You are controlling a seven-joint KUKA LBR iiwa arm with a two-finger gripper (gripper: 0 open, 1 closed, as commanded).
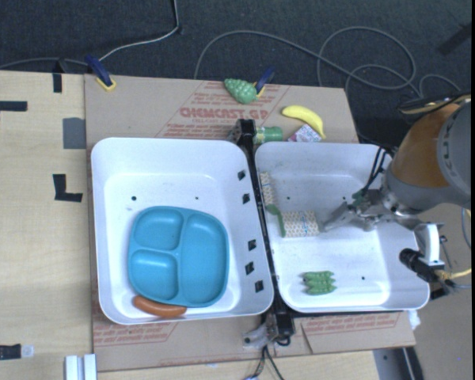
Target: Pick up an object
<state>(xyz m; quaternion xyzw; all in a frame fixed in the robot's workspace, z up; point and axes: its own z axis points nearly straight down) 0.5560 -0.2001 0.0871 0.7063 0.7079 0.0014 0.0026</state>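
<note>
Right bin (pixel 396 291): green pea pod (pixel 317 283) lay near the front wall; patterned card (pixel 301 226) at centre. Hand (pixel 332 220) reached low over the bin just right of the card; finger spread could not be told, nothing seen held. Left bin (pixel 111 172): blue divided plate (pixel 178 255), orange sausage (pixel 159 307).

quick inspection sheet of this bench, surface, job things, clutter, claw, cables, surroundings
surface: cardboard sheet on a wooden bench, bearing a left bin and a right bin side by side
job's things: blue divided plate and orange sausage in the left bin; green pea pod and patterned cloth in the right bin
clutter: green toy and yellow banana on the cardboard behind the bins
grippers: claw low in the right bin, beside the cloth; finger state unclear
cables: white cable and grey loops on the floor
surroundings: dark carpet
</note>
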